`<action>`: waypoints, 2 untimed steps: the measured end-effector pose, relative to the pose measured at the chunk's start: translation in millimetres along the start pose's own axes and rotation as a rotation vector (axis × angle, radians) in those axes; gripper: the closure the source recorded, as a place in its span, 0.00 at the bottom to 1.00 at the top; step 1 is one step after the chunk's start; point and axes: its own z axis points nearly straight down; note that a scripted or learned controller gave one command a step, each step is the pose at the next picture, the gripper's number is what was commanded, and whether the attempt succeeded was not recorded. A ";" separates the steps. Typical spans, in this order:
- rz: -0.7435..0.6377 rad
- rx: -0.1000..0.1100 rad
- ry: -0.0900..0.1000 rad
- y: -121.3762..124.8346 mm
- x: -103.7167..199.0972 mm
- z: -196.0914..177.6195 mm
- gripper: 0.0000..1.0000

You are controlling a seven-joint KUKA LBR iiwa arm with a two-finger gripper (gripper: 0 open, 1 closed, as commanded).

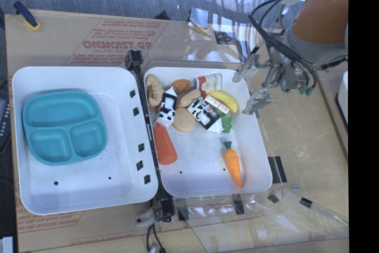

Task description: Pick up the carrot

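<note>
The carrot, orange with a green top, lies in the right bin near its front right corner, pointing toward the front edge. My gripper hangs above the right bin's far right rim, well behind the carrot. Its two fingers stand apart, one at the upper left and one at the lower right, with nothing between them.
Toy foods crowd the back of the right bin: a banana, a cow-patterned carton, a bread roll, a cookie and an orange-red bottle. The left bin holds a blue divided plate.
</note>
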 end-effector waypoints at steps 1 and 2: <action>-0.236 -0.002 -0.003 1.0 41.9 190.9 0.00; -0.478 -0.005 0.002 0.9 102.2 192.2 0.00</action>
